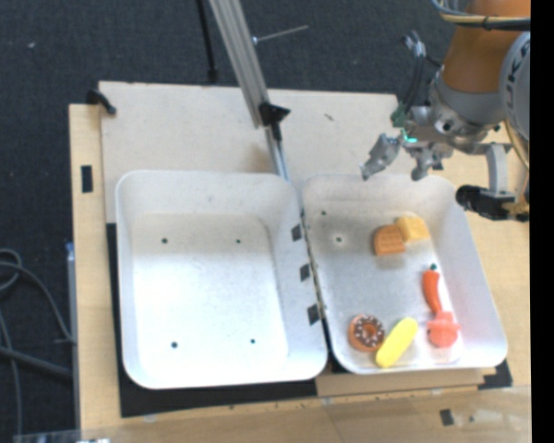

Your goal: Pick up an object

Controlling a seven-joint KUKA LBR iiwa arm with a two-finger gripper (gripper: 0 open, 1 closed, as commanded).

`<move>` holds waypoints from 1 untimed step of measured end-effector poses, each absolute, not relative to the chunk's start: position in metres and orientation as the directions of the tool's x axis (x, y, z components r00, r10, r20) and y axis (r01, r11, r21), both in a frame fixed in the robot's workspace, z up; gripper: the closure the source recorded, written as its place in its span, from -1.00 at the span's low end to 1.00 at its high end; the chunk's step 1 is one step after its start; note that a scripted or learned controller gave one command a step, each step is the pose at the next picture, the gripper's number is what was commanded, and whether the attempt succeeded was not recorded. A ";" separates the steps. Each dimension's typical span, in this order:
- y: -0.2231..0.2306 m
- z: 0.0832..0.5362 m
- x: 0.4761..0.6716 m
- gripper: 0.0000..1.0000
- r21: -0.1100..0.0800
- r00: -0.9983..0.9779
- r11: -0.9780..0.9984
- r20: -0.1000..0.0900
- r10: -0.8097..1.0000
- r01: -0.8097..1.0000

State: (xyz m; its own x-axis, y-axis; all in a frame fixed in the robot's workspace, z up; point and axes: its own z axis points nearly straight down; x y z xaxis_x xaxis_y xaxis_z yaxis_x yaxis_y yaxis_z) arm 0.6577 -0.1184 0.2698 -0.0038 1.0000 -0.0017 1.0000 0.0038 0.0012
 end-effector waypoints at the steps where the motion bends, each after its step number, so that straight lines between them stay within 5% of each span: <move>1: -0.126 0.225 0.661 -1.00 -0.003 0.002 -0.002 -0.002 1.000 1.000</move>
State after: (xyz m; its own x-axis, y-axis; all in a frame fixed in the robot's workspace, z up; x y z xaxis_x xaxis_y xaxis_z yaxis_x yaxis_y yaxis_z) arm 0.6608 -0.1263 0.2246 0.0016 1.0000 -0.0024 1.0000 -0.0016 -0.0028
